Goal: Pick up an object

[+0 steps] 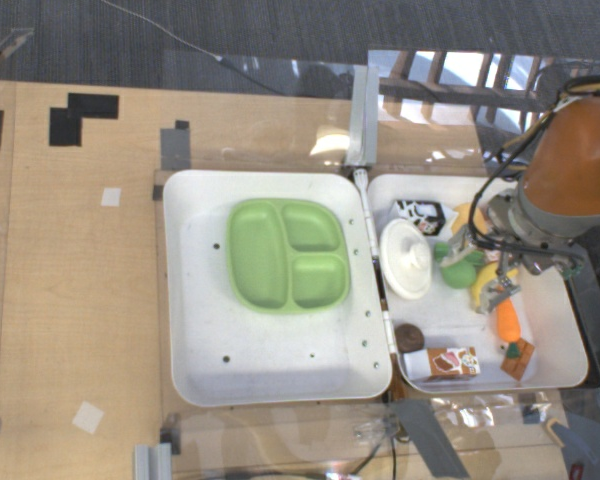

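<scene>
Well: fingers [487, 268] over yellow toy [488, 273], grip unclear; carton [453, 362] print unreadable.

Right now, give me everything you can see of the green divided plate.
The green divided plate lies flat, face up, in the left bin, a little above that bin's middle. It is pale green, looks like matte plastic, and is a rounded square with a raised rim. Ridges split it into three wells: one long well on its left, two smaller ones stacked on its right. The wells hold nothing. Nothing touches it but the bin floor.
</scene>
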`<state>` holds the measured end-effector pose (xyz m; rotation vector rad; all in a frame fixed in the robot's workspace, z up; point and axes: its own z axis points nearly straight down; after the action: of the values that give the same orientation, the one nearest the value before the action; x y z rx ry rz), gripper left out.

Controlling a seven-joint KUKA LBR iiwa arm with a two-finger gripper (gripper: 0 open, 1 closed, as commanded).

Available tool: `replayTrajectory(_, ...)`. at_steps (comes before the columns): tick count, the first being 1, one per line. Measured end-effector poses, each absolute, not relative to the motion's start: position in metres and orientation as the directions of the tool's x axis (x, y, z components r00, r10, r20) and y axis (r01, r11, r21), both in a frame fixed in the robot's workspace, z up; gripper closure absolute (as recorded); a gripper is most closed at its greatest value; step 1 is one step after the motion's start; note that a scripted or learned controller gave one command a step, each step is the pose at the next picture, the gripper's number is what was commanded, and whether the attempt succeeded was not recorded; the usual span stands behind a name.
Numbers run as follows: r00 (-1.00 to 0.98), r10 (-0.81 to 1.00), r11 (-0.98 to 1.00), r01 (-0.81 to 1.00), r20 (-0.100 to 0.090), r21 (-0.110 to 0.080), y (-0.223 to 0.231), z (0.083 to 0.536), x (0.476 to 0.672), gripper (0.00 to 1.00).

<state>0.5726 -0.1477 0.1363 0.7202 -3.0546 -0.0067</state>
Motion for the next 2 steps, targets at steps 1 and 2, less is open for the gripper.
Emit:
replayTrajectory(1, -0.917, -0.399, 0.917, -0.399, -0.006, -0.002, -0.176, 0.092, 0.53, 0.0)
replayTrajectory(2, -0.914, -0.404, 0.915, -0.404, -0.018, -0.007, -0.174, 0.105, 0.536, 1.0)
